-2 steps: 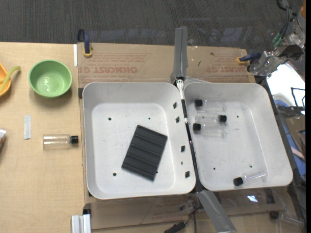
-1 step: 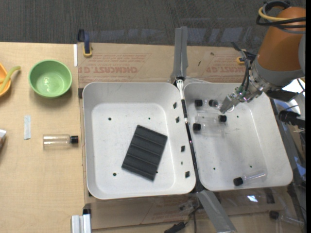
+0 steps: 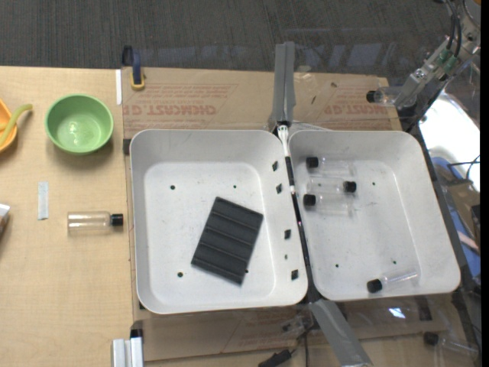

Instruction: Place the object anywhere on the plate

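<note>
Vials (image 3: 334, 187) of clear plastic with black caps lie clustered in the right bin's (image 3: 428, 205) upper left part, three close together, well apart from a fourth vial (image 3: 393, 280) against its near wall. The plate (image 3: 227, 240) (a dark ridged slab, set at a tilt) lies flat in the left bin (image 3: 153, 205), nothing resting on it. The gripper (image 3: 429, 71) hangs beyond the right bin's far corner, above the cardboard (image 3: 199, 102); whether it is open or closed cannot be told. A green bowl (image 3: 79, 124) and another capped bottle (image 3: 92, 220) sit on the wooden bench (image 3: 61, 297).
</note>
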`<state>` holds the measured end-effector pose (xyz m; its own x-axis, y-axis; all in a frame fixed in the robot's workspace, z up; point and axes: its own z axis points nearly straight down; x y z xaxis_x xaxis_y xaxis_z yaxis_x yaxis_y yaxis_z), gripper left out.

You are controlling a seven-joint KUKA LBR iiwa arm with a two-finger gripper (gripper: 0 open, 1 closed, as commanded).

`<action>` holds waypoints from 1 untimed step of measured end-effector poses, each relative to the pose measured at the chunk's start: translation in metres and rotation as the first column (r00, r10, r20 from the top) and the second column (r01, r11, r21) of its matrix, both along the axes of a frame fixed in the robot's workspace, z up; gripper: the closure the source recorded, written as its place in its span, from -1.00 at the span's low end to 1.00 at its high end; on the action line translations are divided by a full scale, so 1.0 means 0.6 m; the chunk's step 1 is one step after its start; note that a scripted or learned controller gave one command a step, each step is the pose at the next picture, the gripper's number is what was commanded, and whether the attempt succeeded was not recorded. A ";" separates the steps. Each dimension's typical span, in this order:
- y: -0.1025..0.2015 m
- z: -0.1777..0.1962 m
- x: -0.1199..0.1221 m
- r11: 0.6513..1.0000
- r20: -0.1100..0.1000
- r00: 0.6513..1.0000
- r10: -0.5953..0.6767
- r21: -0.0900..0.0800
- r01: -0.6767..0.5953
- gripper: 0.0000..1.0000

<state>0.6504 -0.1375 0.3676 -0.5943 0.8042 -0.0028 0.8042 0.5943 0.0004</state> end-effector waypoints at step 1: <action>0.159 -0.070 -0.148 0.992 -0.004 0.992 0.128 0.002 -0.128 1.00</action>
<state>0.5616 -0.0421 0.3255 -0.6926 0.7213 0.0008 0.7213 0.6926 -0.0015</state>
